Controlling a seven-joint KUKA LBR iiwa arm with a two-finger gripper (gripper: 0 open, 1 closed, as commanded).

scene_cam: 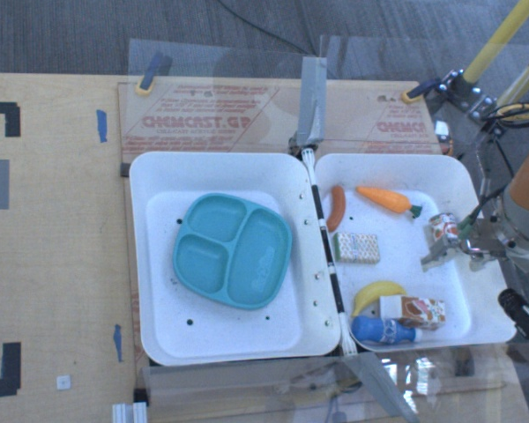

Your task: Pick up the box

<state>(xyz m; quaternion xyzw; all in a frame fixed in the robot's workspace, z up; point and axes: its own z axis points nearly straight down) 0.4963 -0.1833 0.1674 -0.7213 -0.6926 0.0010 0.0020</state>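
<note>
At the right of the frame the pincer (443, 252), whose finger state I cannot tell, hovers in the right bin (470, 183), right of the box (358, 248).

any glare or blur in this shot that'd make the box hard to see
Camera view: light is even and soft, shadows faint. The box is sharp and free of glare. Reflections streak the clear sheet along the bench's near edge. The gripper looks slightly blurred against the white right bin.
</note>
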